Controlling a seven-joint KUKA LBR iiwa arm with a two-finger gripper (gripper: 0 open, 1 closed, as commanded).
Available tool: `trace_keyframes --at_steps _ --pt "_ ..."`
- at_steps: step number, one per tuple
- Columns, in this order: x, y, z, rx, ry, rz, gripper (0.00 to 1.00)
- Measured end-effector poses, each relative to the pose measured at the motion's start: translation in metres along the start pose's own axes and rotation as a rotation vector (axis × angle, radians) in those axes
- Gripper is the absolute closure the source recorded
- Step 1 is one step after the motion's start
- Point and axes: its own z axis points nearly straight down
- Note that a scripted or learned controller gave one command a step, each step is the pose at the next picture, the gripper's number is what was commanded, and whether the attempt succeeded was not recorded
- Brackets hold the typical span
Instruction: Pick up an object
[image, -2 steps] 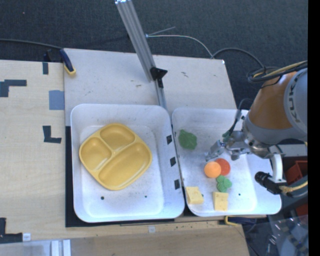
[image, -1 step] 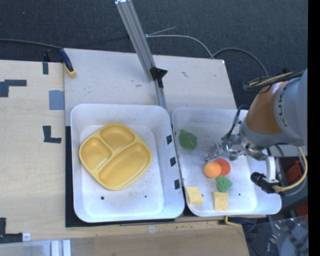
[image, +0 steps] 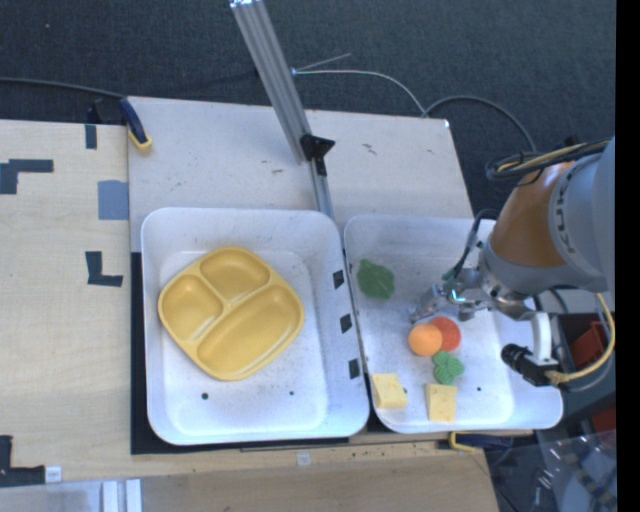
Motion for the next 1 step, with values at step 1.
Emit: trace_keyframes --at_steps 1 --pt "0.0 0.0 0.0 0.0 0.0 0.0 0.0"
